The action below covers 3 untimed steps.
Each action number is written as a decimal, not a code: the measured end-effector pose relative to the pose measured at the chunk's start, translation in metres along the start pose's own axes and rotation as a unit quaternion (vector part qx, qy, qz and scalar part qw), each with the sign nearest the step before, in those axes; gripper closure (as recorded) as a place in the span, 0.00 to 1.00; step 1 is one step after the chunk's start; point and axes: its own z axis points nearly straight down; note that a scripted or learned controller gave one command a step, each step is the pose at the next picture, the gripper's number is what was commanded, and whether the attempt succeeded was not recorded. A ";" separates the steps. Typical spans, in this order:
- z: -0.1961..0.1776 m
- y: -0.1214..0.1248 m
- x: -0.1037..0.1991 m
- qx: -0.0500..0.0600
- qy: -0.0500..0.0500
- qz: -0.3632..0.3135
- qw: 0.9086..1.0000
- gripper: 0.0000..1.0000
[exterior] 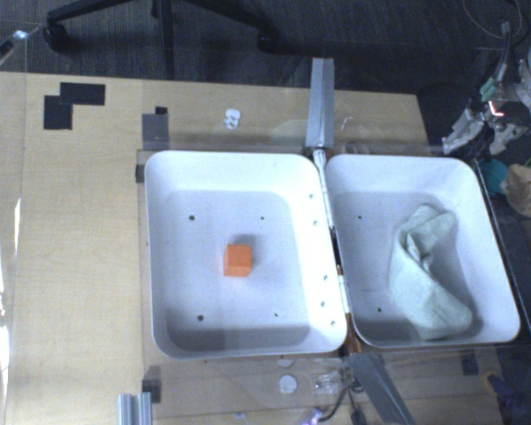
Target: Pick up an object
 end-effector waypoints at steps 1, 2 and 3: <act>0.178 -0.011 -0.004 -0.001 0.000 -0.077 0.997 0.00; 0.168 -0.008 -0.002 -0.002 -0.001 -0.080 0.997 1.00; 0.188 0.009 -0.005 -0.004 -0.001 -0.032 0.999 1.00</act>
